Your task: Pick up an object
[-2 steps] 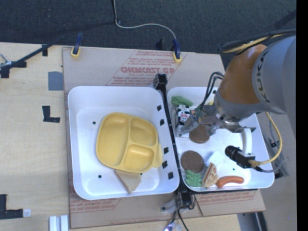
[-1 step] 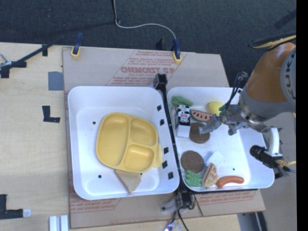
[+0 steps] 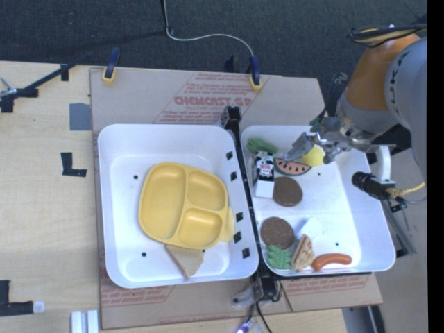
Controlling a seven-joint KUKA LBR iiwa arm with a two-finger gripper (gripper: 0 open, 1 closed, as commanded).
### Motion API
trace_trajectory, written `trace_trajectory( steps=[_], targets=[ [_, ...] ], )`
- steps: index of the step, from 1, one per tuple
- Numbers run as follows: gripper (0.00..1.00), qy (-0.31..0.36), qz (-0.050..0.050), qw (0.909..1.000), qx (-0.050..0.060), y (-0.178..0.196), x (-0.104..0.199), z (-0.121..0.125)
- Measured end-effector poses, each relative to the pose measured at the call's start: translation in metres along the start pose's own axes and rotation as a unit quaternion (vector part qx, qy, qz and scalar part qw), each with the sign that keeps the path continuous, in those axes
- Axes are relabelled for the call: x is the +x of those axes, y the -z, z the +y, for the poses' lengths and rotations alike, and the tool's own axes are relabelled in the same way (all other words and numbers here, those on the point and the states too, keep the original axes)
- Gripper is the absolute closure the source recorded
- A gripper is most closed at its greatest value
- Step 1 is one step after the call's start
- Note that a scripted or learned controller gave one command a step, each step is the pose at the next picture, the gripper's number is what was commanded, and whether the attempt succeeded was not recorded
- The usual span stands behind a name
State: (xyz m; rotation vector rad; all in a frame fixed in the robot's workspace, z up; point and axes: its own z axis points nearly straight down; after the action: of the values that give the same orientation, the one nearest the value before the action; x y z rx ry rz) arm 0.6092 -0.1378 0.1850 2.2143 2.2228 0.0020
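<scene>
My gripper [image 3: 306,148] is low over the back of the right bin [image 3: 361,207], reaching in from the right. Right under it sits a small yellow toy [image 3: 314,157], and a watermelon slice [image 3: 291,166] lies just to its left; whether the gripper touches either, I cannot tell. Nearby lie a green leafy piece [image 3: 260,144], a black-and-white carton [image 3: 263,169] and a brown patty [image 3: 287,191]. Toward the front of this bin are a second patty [image 3: 277,232], a lettuce piece [image 3: 279,257], a waffle-like wedge [image 3: 303,252] and a hot dog [image 3: 331,260].
The left bin [image 3: 121,186] holds a yellow divided plate [image 3: 184,205] with a tan slice [image 3: 184,259] sticking out beneath its front edge. A black divider [image 3: 239,186] runs between the bins. A black fitting [image 3: 371,183] juts from the arm at the right bin's edge.
</scene>
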Motion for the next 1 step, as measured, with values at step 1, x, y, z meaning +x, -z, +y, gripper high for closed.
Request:
trace_trajectory(
  steps=[1],
  targets=[
    [0.00,-0.004,0.000,1.0000,0.002,-0.1050,-0.0554,0.0033]
  ],
)
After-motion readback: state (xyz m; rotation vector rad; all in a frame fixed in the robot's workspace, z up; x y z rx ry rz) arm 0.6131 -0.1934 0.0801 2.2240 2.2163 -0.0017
